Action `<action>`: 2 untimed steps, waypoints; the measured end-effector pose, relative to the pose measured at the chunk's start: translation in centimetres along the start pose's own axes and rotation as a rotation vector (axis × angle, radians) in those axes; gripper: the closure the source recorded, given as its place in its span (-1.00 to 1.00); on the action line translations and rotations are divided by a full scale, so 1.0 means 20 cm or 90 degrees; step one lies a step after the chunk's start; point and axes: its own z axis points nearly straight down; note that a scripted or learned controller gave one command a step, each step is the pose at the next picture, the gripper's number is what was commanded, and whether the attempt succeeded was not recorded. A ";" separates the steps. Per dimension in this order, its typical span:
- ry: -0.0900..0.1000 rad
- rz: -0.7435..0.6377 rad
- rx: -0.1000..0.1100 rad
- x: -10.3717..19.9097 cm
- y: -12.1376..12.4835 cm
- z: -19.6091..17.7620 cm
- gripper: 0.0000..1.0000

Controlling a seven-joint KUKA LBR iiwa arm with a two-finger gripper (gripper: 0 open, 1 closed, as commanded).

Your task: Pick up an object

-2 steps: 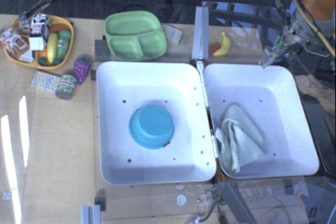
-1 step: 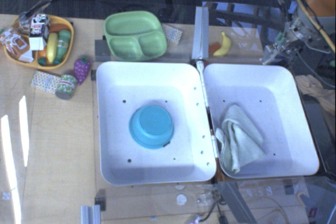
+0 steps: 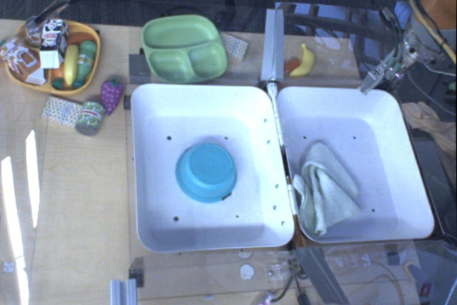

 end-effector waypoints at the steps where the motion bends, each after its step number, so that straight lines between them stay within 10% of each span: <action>1: 0.001 -0.001 0.000 0.16 0.11 -0.04 1.00; 2: -0.002 -0.004 -0.004 0.16 0.13 -0.10 1.00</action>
